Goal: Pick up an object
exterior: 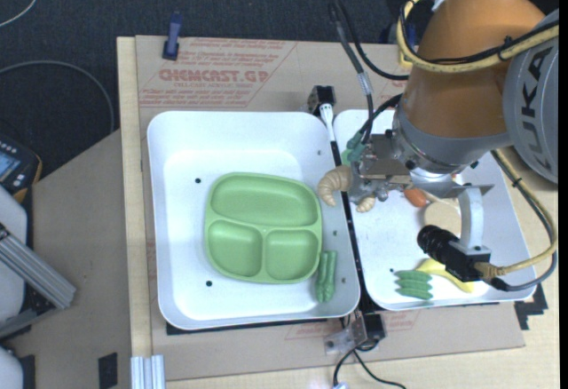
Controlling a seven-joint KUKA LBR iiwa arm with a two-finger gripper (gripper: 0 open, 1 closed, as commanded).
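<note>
From here the grey and orange arm covers much of the right white bin. I can't make out the gripper's fingers beneath it, and a small orange object is half hidden there.

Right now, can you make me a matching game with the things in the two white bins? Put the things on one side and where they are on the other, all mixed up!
Things:
1. green plate
2. croissant
3. green beans
4. pea pod

Places:
A. front of the right bin, beside a yellow thing
B. middle of the left bin
C. left bin, squeezed between the plate and the bin's right wall
D. on the edge where the two bins meet, next to the tool

Pairs: 1-B, 2-D, 3-A, 4-C
</note>
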